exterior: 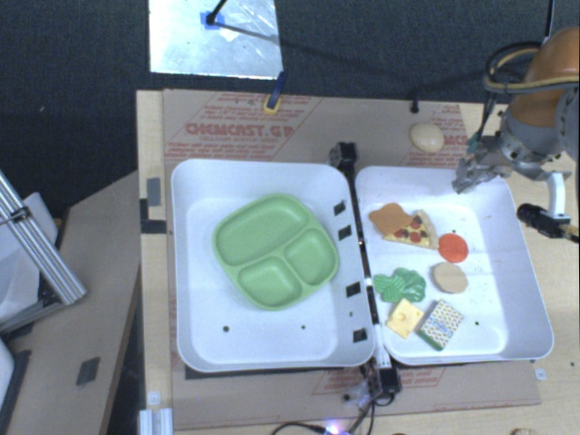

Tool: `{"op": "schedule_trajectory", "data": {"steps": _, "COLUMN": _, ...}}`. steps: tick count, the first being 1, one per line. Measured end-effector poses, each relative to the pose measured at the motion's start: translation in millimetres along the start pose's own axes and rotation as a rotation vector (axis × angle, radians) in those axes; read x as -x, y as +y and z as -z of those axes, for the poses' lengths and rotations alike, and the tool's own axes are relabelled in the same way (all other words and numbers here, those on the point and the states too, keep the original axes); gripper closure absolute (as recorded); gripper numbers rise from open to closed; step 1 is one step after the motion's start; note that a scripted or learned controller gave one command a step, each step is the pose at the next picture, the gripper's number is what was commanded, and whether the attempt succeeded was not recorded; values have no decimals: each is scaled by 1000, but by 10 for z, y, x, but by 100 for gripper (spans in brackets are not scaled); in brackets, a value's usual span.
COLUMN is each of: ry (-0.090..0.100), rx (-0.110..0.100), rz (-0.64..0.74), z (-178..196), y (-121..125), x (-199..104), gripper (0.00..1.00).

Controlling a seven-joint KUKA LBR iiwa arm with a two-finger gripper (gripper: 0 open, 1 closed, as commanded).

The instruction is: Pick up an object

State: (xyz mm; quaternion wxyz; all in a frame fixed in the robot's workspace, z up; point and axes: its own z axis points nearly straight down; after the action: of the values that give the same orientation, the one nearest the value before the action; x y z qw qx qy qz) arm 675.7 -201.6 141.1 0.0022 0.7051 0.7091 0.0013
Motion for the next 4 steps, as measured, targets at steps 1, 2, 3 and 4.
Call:
{"op": "schedule_trajectory", "data": {"steps": 1, "ry": -1, "rx": 4, "rz": -4, "z": 641, "y": -20, "x": 50, "gripper": 100}}
{"op": "schedule_trajectory", "data": {"steps": 2, "ry": 0, "rx": 0, "rz": -1, "z": 855, "y": -7, "x": 53, "gripper": 100}}
{"op": "schedule_trajectory", "data": {"steps": 3, "ry": 1, "rx": -4, "rz": 1, "z": 818, "y": -113, "x": -493, "gripper": 100}}
{"op": "schedule_trajectory", "data": {"steps": 4, "ry": 3, "rx": -4, "rz": 4, "z": 794, "y": -222, "x": -1036, "gripper": 100}}
